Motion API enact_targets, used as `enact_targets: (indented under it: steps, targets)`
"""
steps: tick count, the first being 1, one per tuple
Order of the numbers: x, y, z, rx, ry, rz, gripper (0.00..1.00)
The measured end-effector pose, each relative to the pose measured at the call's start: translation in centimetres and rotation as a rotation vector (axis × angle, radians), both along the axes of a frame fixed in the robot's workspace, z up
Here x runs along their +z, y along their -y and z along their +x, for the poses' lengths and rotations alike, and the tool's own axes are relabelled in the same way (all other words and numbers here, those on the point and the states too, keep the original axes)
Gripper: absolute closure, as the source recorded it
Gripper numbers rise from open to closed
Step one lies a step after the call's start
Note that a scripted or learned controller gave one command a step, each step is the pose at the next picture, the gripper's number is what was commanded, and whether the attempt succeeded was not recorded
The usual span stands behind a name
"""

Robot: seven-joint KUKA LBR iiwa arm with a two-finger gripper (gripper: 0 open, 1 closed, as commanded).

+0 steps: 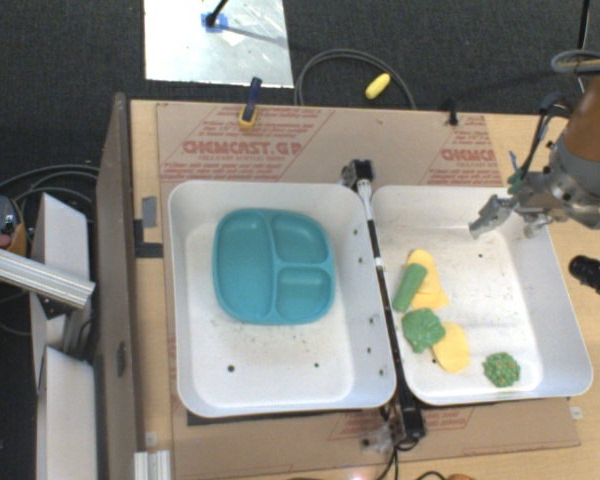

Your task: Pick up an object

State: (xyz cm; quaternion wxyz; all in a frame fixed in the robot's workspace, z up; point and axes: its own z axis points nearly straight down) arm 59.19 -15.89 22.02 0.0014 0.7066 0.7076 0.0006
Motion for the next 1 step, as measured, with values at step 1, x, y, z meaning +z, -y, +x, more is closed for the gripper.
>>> enact_targets:
  steps: [1]
  targets:
    - [-5.60, -5.81, 0.52, 0.007, -0.005, 0.004, 0.00]
